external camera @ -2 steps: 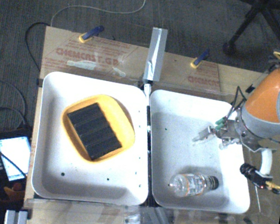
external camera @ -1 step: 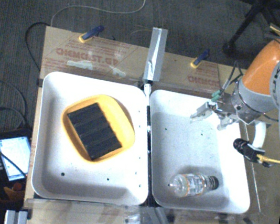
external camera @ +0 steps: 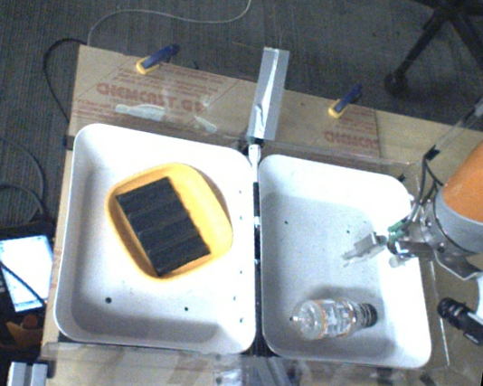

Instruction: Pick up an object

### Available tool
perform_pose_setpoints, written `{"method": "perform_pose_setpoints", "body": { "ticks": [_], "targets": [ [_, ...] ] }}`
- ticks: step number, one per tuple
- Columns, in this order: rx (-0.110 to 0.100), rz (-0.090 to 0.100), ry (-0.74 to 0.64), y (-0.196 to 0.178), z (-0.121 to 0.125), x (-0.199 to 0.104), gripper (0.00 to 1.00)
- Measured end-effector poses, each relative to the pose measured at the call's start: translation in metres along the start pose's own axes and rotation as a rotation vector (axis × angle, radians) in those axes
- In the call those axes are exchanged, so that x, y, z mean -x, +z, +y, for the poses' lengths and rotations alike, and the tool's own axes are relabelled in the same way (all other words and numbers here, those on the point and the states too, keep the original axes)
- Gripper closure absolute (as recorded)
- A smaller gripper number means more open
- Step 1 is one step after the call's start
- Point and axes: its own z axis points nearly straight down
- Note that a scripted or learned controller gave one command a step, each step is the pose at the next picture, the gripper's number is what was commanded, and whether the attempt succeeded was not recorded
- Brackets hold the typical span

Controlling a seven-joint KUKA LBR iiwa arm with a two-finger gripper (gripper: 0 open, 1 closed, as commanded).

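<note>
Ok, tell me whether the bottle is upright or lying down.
Lying down: the bottle rests on its side on the right bin's floor, dark cap pointing right.

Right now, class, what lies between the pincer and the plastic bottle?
Bare white bin floor alone separates the pincer from the plastic bottle, seen in the camera view.

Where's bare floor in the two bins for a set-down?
Right bin: its far-left stretch is bare, between the divider wall and the gripper; the near side is taken by the clear bottle. Left bin: the yellow dish fills the middle, leaving the near strip and corners.
</note>
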Motion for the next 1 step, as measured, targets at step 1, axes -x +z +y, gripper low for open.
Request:
{"method": "perform_pose_setpoints", "body": {
  "ticks": [1],
  "targets": [
    [0.001, 0.003, -0.129, 0.0326, -0.0413, -0.0266, 0.0]
  ]
}}
